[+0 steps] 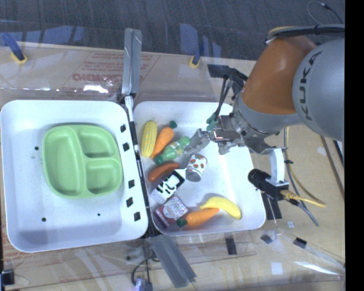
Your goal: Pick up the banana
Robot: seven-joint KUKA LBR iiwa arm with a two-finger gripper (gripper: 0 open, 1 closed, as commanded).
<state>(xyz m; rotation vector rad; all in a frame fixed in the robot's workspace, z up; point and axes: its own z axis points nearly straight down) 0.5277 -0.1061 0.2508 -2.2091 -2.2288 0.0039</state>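
- The grey arm (303, 96) with its orange band reaches in over the right edge of the right bin (242, 220), wrist bent down toward the bin's middle.
- The gripper (201, 139) hangs low above the green bottle (173, 150); whether its jaws are spread or pressed together cannot be told from this slant.
- The banana (221, 205) lies near the right bin's front edge, smooth, yellow and curved, apart from the gripper.
- Its long axis runs roughly along that front edge, one tip toward the front right corner, the other touching the carrot (197, 218).
- An ear of corn (148, 138), bumpy and pale yellow, lies by the bin's left wall.
- The left bin (24, 223) bears a glossy green divided tray (83, 160).
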